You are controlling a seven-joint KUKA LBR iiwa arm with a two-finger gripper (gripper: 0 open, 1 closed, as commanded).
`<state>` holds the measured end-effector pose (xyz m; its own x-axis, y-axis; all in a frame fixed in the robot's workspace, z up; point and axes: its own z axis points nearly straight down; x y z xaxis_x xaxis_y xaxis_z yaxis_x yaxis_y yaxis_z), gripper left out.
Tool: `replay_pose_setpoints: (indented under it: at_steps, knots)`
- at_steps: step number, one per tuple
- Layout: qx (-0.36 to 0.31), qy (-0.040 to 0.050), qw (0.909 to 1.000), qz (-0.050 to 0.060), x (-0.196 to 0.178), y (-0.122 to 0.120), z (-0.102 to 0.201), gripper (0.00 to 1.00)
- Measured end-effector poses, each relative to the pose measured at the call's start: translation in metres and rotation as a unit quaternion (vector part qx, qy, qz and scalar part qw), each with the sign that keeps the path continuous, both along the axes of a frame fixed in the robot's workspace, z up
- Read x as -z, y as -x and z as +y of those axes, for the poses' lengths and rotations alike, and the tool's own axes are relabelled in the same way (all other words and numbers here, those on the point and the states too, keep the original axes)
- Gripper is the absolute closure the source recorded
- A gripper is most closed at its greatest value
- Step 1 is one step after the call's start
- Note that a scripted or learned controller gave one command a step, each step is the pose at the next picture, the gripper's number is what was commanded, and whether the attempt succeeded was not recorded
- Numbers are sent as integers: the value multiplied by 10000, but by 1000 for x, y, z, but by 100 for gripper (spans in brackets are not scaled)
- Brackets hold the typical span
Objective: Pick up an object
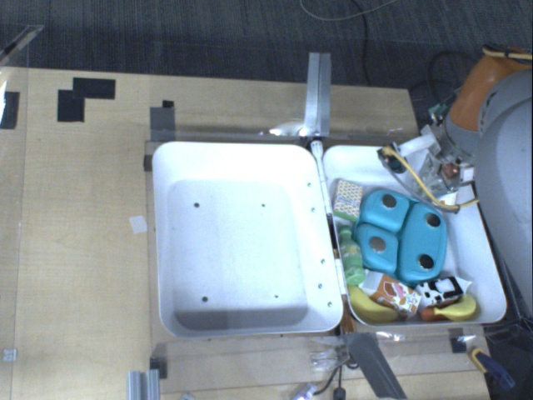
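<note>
On the pale wooden surface (75, 248), two shallow white bins sit side by side, their inner rims touching along a central seam. The left bin (166, 223) shows only its bare floor, dotted with a few small dark holes, which leaves wide room inside its walls. The right bin (493, 282) is crowded. A large teal plastic piece (401, 238), made of rounded lobes with dark holes in its top, lies across the middle and takes up most of the floor. A small patterned card or packet (348, 198) lies near the bin's left wall, just beside the teal piece. Something green (353, 265) is wedged between the teal piece and that same wall. Along the near rim lies a yellow banana (454, 310), with a printed orange-and-white packet (393, 295) and a small black-and-white item (440, 290) resting over it. Any writing on these packets is too small to read.

The arm (504, 115) comes in from the right, its orange band visible at the upper right corner of the bin. The gripper (431, 172) hangs over the bin's far right corner, close to the rim, with a yellowish cable looping beside it. Whether the fingers are open or closed cannot be told from here, and nothing can be seen between them. Open floor in this bin is limited to a strip along the far wall.
</note>
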<state>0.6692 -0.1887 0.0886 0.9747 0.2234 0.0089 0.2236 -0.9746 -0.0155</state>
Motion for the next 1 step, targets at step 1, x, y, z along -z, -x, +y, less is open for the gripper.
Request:
replay_pose_setpoints:
  at_steps: [1]
  knots:
    - [58, 75, 10000, -24, 0, 3, 4, 100]
